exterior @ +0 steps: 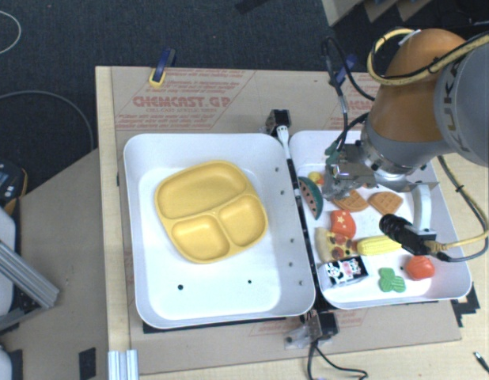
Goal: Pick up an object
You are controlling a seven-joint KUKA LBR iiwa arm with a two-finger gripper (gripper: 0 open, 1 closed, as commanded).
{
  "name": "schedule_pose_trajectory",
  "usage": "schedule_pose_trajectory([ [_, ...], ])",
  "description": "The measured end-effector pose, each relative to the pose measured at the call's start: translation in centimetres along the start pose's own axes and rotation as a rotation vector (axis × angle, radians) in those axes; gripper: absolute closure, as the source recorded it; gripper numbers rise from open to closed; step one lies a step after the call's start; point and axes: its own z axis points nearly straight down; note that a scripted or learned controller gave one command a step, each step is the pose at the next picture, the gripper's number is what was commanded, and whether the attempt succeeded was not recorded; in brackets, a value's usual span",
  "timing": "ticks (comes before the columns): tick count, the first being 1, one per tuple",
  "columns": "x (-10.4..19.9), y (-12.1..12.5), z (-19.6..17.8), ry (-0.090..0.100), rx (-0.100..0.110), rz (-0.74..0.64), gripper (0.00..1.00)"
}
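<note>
Camera view: arm (422,77) reaches in from the right, with the gripper (340,174) low over the far part of the right bin (454,290). The wrist hides its tips, so I cannot tell whether it is spread or pressed together, and nothing can be seen pinched in it. Judged stage: approach or descent, with the pick not yet made and the grasp and lift both left to do. No object is raised; all lie on the bin floor. The likely targets are those nearest the gripper: the watermelon slice (310,195) just beside it at the bin's left wall, and the closer of two tan pieces (351,201) just below it. Count for the right bin: one watermelon slice, two tan pieces (the second (385,203) to the right), one red piece (343,224), one corn cob (377,246), one small yellowish piece (335,249) too small to identify, one black-and-white carton (345,271), one green piece (391,281) and one red-orange round piece (419,268), nine in all. The left bin (142,212) holds one yellow divided plate (210,210) with three compartments. Two bins.
</note>
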Motion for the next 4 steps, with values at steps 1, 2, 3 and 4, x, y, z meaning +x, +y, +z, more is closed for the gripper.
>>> schedule_pose_trajectory([
  [1, 5.7, -0.7, 0.5, 0.0, 0.0, 0.0, 1.0],
  [2, 11.5, -0.1, 0.4, -0.001, -0.005, -0.001, 1.0],
  [3, 10.3, 0.4, 0.0, -0.004, -0.005, 0.007, 1.0],
  [4, 11.8, -0.8, -0.8, -0.002, -0.003, 0.004, 1.0],
])
